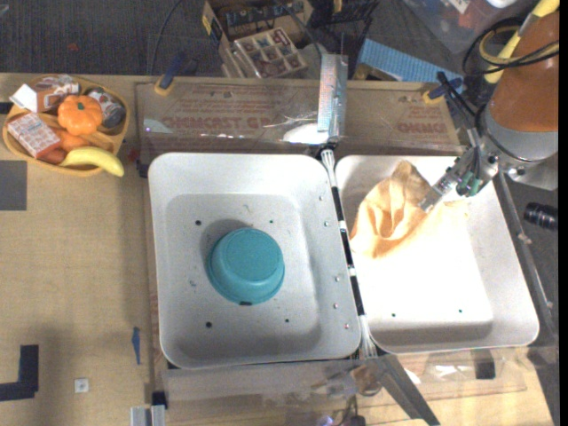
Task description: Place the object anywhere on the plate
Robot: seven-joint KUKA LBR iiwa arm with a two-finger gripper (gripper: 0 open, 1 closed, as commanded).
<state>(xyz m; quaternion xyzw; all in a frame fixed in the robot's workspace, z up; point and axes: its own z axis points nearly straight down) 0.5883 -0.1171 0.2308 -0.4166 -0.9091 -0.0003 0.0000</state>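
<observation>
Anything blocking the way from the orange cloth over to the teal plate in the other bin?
Only the bin walls between the two bins. The orange cloth lies in the right bin with the pincer at its upper right edge; the teal plate sits alone in the left bin, nothing on it.

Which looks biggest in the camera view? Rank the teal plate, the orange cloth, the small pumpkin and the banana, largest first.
1. Teal plate, in the left bin.
2. Orange cloth, in the right bin; close to the plate in spread, and crumpled, so this order is unsure.
3. Banana.
4. Small pumpkin; near the banana in apparent size.
</observation>
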